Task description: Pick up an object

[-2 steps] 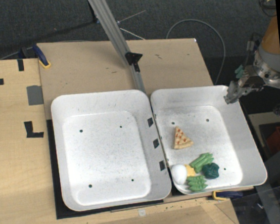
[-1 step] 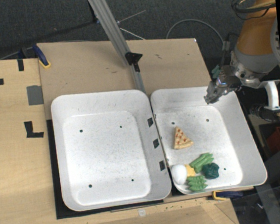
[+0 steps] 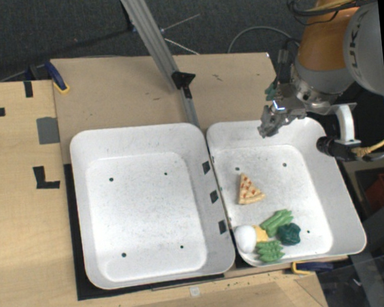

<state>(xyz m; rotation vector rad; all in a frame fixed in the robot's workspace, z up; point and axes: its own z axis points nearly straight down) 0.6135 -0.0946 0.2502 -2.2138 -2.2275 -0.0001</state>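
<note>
open floor across the right bin (image 3: 302,165) — pizza slice (image 3: 249,190) mid-bin, toy cluster (image 3: 272,236) crowding the near edge

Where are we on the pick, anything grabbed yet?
Nothing looks picked yet. The gripper sits over the far rim of the right bin, with nothing visible between its fingers. The pizza slice toy and the pile of green toys with a white egg lie in that bin. Descending and grasping are left.

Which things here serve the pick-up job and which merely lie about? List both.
Job:
- tan pizza-slice toy
- white egg-shaped toy
- green toy vegetables
- right white bin
- tool

Lying about:
- left white bin
- grey metal rail
</note>
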